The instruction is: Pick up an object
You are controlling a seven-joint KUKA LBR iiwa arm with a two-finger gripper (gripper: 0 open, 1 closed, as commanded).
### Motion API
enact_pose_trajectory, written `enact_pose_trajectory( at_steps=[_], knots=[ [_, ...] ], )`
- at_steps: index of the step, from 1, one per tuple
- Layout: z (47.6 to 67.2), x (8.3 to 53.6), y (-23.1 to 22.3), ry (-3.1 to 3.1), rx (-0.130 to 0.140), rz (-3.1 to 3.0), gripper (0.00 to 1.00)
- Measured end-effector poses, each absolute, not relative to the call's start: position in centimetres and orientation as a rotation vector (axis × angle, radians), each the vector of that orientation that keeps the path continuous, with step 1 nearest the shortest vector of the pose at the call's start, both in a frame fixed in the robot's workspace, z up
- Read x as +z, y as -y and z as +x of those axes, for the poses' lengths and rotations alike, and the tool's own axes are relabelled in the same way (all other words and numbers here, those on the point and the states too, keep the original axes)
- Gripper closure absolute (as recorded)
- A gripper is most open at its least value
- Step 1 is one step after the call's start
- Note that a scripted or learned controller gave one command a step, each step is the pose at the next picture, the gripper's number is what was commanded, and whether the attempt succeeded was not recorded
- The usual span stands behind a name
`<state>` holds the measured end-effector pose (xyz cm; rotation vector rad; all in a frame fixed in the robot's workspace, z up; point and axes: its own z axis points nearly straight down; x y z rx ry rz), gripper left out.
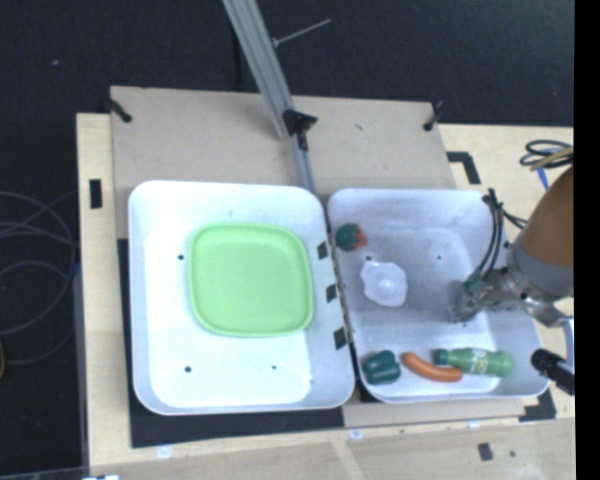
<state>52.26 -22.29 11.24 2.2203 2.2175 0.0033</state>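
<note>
Overhead, the end effector point(468, 301) is hanging low inside the right bin point(420, 208), near its right wall; I cannot tell its state from this angle. Nothing is showing in its grip. Along the bin's near edge, a green bottle point(477, 361) is lying on its side, just beside an orange carrot-shaped toy point(430, 368) and a dark green block point(382, 367). A translucent white lump point(385, 282) and a small green-and-orange ball point(349, 235) are sitting farther back. A light green plate point(251, 279) is resting in the left bin point(160, 298) on the worktop point(210, 128).
</note>
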Motion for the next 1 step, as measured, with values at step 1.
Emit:
enact_pose_trajectory(
  at_steps=[1],
  knots=[
    [51.80, 16.83, 21.57, -2.219, 0.004, 2.218, 1.00]
  ],
)
